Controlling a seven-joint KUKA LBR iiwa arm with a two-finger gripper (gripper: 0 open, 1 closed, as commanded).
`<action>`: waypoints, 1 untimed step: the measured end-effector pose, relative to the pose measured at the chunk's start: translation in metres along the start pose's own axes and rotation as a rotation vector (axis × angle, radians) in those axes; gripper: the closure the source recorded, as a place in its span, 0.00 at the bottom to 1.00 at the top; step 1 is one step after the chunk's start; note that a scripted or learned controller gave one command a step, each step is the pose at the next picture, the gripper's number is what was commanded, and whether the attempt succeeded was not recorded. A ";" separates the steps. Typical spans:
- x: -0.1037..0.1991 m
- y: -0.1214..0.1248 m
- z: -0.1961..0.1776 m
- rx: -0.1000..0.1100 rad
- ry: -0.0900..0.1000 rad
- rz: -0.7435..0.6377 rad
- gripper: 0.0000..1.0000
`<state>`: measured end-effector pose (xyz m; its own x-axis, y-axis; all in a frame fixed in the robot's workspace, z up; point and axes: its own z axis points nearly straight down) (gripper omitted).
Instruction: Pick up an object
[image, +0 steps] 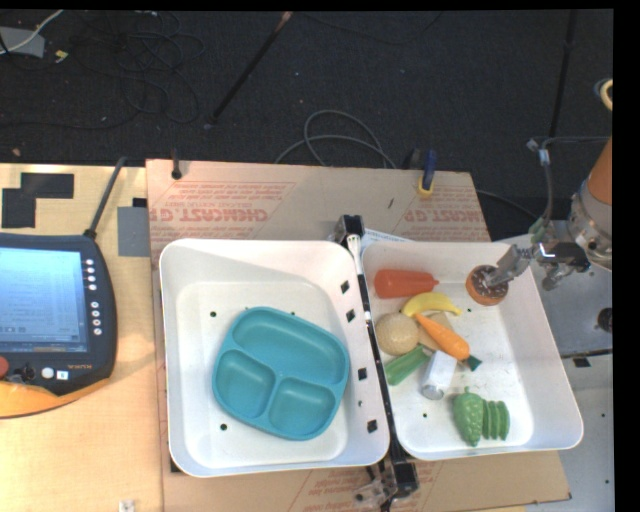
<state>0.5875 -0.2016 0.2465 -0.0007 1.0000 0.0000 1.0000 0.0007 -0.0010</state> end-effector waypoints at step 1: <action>0.054 -0.010 0.076 0.010 0.005 -0.003 0.00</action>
<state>0.5773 -0.1476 0.1702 -0.0037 1.0000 0.0053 0.9999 0.0038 -0.0108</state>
